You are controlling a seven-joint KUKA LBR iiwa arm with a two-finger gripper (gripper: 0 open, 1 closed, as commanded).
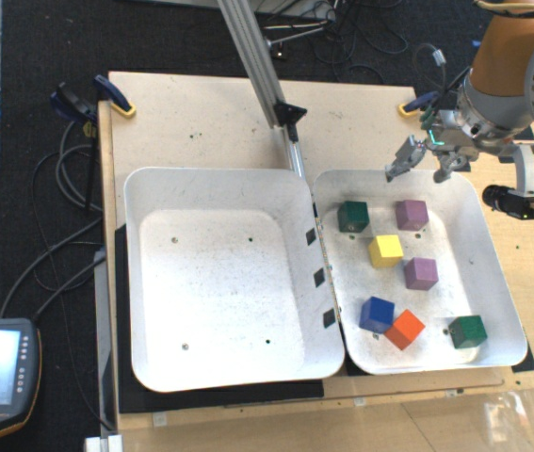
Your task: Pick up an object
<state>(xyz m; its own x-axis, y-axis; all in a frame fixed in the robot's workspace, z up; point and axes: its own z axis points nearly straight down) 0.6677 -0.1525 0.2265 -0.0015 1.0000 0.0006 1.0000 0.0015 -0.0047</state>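
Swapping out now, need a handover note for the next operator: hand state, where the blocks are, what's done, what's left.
Hand: open, holding nothing, hanging above the far rim of the right bin.
Blocks, all in the right bin: dark green cube and purple cube at the far end, yellow cube in the middle, second purple cube beside it, blue cube touching the orange cube, second green cube in the near right corner.
Done: nothing picked yet.
Left: descend, close on one block, lift. The far purple cube looks nearest to the hand.
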